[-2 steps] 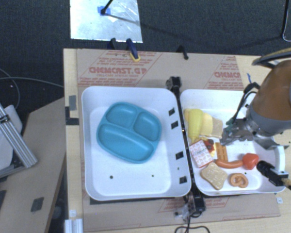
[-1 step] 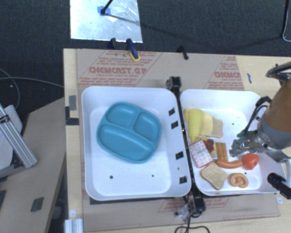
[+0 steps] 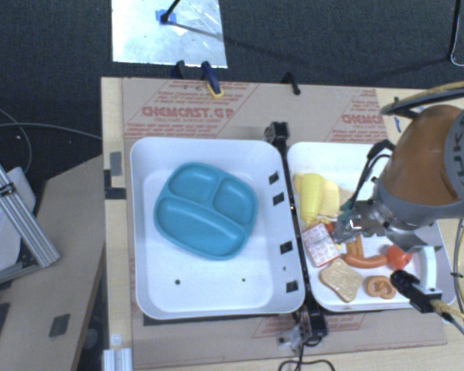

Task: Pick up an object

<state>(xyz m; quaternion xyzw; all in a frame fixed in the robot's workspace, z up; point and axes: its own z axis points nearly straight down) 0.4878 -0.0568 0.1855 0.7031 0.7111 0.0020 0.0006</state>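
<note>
The arm's bulky wrist (image 3: 427,165), with its orange band, stands highest and closest to the lens, reaching in over the right bin (image 3: 348,154). Below it the gripper (image 3: 348,227) hangs low among the toy food, just beside the yellow piece (image 3: 317,195) and right above the red-and-white packet (image 3: 319,244). It is a small, blurred metallic shape, and I cannot tell whether it is released, clenched or grasping anything.

As for progress, I judge the pick not yet made: nothing can be seen lifted clear of the bin. The likely candidates all lie on the bin floor. These are the yellow piece and the packet nearest the gripper, then the sausage (image 3: 365,261), the slice of toast (image 3: 340,279), the pretzel (image 3: 380,287) and a red piece (image 3: 395,255) toward the near right corner. What is left is closing on one of them and raising it.

The wrist covers much of the right bin's far side, so anything lying under it is hidden. Whether the gripper touches the packet or hovers over it is hard to make out.

Further off, the left bin (image 3: 164,157) holds a blue divided plate (image 3: 206,209), well apart from the arm. Beyond both bins lies the cardboard sheet (image 3: 240,110) on the bench
</note>
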